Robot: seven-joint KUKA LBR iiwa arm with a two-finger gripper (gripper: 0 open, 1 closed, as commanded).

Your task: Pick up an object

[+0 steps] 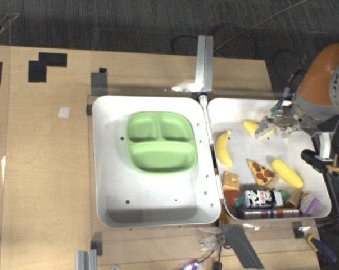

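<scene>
A pale wooden bench [40, 167] stands on dark grey carpet [102, 10] crossed by a cable [253, 27].

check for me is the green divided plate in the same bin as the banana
No, the green divided plate lies in the left bin, while the banana lies in the right bin.

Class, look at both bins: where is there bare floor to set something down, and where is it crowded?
Left bin: bare floor all round the green tray, widest along the near edge. Right bin: a bare patch between the banana and the corn. Crowded along its near edge, around the bottle.
</scene>
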